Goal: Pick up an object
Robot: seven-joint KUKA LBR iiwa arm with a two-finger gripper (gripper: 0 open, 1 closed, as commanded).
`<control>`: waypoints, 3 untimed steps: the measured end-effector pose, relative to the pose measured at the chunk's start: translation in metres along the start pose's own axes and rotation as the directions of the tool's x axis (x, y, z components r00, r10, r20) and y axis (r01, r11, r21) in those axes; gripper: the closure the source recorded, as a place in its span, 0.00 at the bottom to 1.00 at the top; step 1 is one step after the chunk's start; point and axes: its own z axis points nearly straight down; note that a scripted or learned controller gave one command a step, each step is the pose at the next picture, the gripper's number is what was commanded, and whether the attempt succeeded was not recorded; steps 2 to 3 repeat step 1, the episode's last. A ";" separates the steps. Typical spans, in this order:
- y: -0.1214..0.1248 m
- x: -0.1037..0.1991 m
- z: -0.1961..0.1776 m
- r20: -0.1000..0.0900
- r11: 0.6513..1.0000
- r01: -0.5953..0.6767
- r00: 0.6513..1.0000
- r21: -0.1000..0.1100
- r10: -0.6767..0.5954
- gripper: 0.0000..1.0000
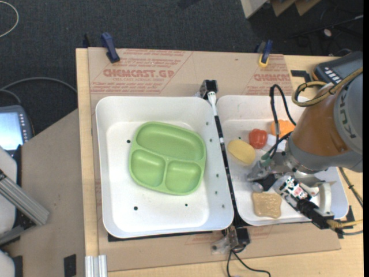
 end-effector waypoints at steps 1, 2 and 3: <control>0.061 0.051 -0.096 -0.001 1.000 0.010 1.000 -0.013 -0.010 1.00; 0.061 0.051 -0.096 -0.001 1.000 0.010 1.000 -0.013 -0.010 1.00; 0.061 0.051 -0.096 -0.001 1.000 0.010 1.000 -0.013 -0.010 1.00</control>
